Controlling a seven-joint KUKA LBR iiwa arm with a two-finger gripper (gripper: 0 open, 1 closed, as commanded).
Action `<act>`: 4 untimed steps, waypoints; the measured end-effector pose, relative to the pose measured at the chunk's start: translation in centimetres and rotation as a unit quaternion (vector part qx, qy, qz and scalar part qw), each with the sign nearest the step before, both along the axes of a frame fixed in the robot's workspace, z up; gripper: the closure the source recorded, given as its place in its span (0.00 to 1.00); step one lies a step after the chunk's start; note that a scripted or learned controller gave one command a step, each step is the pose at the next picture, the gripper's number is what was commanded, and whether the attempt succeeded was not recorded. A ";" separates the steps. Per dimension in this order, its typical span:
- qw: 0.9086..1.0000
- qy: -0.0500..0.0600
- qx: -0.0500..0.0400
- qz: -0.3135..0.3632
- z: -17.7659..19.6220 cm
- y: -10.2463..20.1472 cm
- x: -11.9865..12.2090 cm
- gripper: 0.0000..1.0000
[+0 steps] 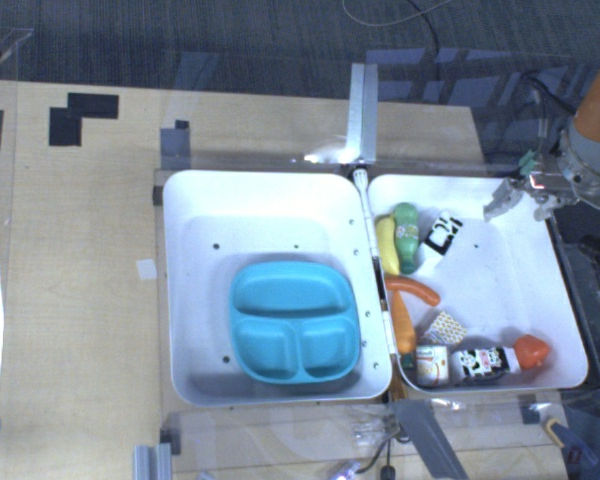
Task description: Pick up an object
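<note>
My gripper (520,202) hangs over the far right corner of the right bin (500,268), open with nothing between its fingers. The objects lie to its left and below it. A black-and-white box (442,233) is the closest. A green item (407,236) and a yellow banana (386,246) lie against the bin's left wall. Below them are an orange-red curved piece (413,290), an orange carrot-like piece (403,326) and a small patterned piece (445,325). Along the near wall sit a small can (431,365), a black-and-white bottle (481,362) and an orange-red ball (531,350).
The left bin (195,268) holds a blue divided tray (295,320). A metal post (364,108) stands behind the divider between the bins. The right bin's floor between the gripper and the near-wall objects is bare white.
</note>
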State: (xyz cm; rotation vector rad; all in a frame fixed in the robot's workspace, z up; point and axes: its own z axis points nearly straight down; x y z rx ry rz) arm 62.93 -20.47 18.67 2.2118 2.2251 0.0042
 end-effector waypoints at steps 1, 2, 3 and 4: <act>1.000 0.000 0.000 0.011 -5.7 0.0 -2.0 0.00; 0.989 -0.004 0.001 -0.145 -9.6 7.4 -11.6 0.00; 0.992 -0.002 0.000 -0.126 -9.9 1.4 1.1 0.00; 0.993 -0.006 0.000 -0.120 -8.5 1.7 1.4 1.00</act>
